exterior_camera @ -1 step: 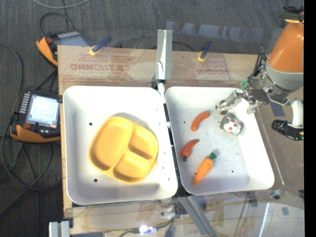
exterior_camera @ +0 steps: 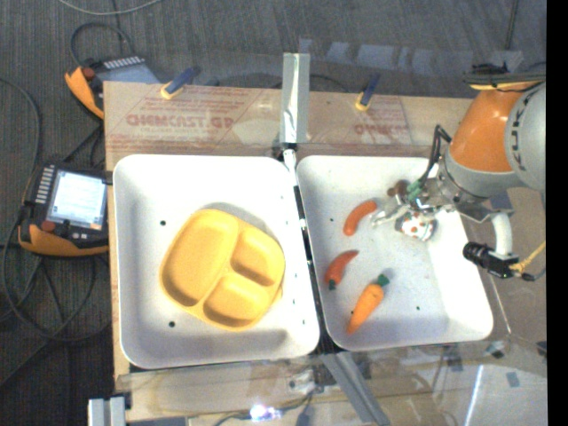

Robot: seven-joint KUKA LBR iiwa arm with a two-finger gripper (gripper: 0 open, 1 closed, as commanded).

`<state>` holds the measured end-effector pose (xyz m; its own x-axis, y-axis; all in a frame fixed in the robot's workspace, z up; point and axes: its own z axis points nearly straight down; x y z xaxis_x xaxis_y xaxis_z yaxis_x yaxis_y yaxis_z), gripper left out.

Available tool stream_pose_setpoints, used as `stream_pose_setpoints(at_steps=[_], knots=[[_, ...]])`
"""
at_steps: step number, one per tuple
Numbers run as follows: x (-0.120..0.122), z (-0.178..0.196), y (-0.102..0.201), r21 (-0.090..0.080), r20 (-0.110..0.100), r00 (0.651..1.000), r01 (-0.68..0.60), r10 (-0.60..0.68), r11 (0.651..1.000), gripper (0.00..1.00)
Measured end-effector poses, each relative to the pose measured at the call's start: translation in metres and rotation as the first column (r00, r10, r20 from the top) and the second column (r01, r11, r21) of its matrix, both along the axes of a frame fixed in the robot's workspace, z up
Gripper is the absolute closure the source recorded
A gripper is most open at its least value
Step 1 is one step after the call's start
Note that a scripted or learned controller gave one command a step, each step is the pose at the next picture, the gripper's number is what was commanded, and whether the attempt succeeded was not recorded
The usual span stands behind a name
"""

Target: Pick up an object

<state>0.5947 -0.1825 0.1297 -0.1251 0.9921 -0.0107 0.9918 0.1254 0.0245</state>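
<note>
Arm: grey with an orange band, reaching in from the right over the right bin (exterior_camera: 479, 322).
End effector (exterior_camera: 410, 213): low over the upper part of the right bin; whether it is wide or narrow cannot be told.
Objects in right bin: a toy carrot (exterior_camera: 367, 302) near the front, a red chili pepper (exterior_camera: 341, 265) left of centre, an orange-red piece (exterior_camera: 359, 216), perhaps another pepper, just left of the end effector.
Left bin (exterior_camera: 142, 327): holds a yellow divided plate (exterior_camera: 224, 267).
Bench (exterior_camera: 222, 122): carries both bins side by side.

Grey carpet floor (exterior_camera: 222, 16), black cables (exterior_camera: 27, 105), wooden bench board (exterior_camera: 231, 118), teach pendant (exterior_camera: 71, 207)
</note>
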Motion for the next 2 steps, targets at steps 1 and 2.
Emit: stream_pose_setpoints(at_steps=[1, 2], knots=[[-0.01, -0.029, -0.018, 0.008, -0.026, 0.999, 0.029, -0.029, 1.0, 0.0], [0.018, -0.038, -0.032, 0.014, -0.017, 0.997, -0.072, 0.072, 0.997, 0.0]])
